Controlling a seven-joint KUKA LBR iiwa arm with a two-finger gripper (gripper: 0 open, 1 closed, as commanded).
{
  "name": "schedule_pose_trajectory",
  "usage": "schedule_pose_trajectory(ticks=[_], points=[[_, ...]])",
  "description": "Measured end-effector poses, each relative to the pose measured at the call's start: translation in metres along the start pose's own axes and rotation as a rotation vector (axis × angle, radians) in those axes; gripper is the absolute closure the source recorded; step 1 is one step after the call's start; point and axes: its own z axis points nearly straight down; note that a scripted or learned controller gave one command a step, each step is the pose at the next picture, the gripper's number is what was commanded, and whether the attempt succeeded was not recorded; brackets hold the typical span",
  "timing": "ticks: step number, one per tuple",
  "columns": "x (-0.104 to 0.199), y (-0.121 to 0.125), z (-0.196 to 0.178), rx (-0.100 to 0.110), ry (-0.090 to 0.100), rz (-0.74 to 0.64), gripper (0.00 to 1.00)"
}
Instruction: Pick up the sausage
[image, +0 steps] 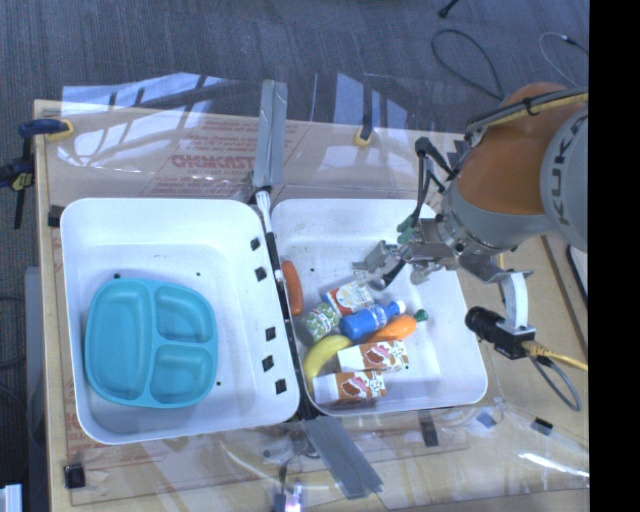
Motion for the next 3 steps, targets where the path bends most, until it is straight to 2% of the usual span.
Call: schedule_pose_trajectory(ticks=[1,2,3], points=[[0.065,0.052,0.05,0.002,-0.001,-0.007,0.0],[0.041,0.075,0.154,-0.025,-0.014,0.04,0.0],[0.038,0.078,0.156,-0.041,-0.022,-0.11,0.0]])
